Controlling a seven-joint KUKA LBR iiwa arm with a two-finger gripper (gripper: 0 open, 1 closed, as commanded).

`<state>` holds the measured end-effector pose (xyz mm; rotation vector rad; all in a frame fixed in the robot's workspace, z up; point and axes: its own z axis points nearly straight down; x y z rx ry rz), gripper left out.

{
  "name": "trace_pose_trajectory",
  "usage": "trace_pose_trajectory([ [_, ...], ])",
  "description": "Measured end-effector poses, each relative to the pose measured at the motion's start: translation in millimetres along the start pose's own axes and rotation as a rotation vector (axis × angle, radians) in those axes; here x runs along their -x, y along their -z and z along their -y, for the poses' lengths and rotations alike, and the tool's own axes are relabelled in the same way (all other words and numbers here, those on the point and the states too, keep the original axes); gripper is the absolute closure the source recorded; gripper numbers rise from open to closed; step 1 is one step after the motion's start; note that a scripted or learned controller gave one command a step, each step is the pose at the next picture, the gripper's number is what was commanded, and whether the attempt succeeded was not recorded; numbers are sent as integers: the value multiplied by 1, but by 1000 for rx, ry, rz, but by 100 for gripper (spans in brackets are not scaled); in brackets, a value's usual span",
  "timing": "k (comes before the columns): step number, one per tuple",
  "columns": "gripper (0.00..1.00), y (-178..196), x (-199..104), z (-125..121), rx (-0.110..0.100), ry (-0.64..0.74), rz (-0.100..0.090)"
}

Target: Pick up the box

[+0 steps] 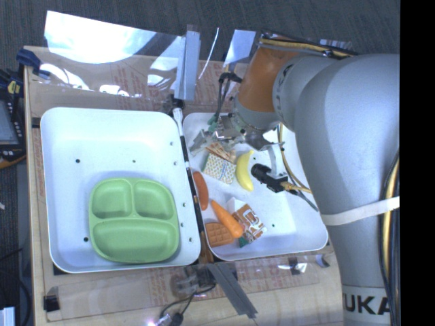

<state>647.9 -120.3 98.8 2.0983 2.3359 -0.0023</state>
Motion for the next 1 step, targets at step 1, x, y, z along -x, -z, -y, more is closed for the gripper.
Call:
trace_pose_trajectory([
  [1,0,-2,-14,65,6,-33,7],
])
